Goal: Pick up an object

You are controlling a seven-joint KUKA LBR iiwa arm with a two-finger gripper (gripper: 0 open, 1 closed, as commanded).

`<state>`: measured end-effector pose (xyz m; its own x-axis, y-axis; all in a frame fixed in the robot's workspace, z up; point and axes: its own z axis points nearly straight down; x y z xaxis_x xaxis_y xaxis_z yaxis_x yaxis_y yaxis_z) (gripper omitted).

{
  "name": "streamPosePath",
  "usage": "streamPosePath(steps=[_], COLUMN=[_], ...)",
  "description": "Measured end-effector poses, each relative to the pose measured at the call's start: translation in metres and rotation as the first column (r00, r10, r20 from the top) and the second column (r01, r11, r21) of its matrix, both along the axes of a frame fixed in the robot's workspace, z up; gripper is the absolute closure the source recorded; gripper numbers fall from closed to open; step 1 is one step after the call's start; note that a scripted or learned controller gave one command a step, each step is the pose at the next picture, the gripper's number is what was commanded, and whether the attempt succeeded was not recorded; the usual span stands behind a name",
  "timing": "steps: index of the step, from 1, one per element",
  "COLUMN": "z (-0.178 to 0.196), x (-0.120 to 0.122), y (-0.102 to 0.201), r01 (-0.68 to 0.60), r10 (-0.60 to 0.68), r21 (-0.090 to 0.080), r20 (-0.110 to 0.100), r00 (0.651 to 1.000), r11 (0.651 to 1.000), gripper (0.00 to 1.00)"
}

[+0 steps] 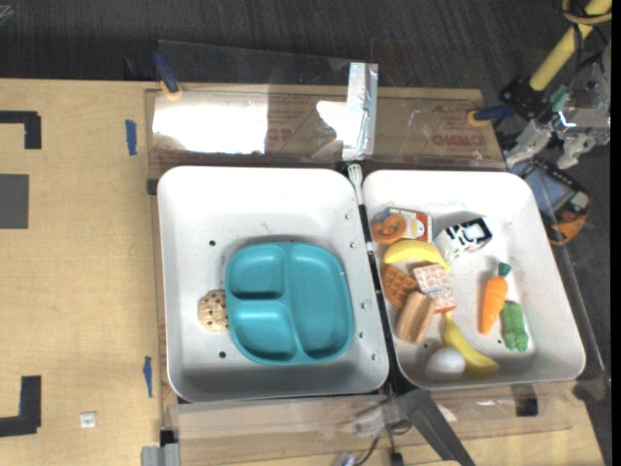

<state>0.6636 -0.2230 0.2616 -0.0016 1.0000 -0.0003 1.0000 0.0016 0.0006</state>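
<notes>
Aim for the carrot (pixel 494 296) (it lies apart in the right bin (pixel 549 260)); gripper state: cannot tell.

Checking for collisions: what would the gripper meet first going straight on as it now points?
Hard to judge: the gripper hangs outside the right bin's far corner; pointing down, it likely meets the clutter first.

Arm (pixel 582 95): sits at the upper right corner of the view, beyond the bins' far right corner, with a yellow section slanting down to the left.
Wrist: a tangle of grey metal parts and cables, too cluttered to read.
Jaws: cannot be made out.
</notes>
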Motion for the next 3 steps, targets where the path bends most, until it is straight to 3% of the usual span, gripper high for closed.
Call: streamPosePath(steps=[1,2,3], z=[-0.114,-0.064,-0.141], x=[-0.039,-0.044,-0.065], y=[0.002,0.011,0.032], r01=[0.121,0.352,0.311], r10=[-0.121,-0.352,-0.311], r21=[-0.001,0.0,0.002], r20=[0.015,0.004,0.018], r00=[0.993,0.936,0.95], r11=[0.993,0.936,0.951], gripper=[0.0,0.0,0.0])
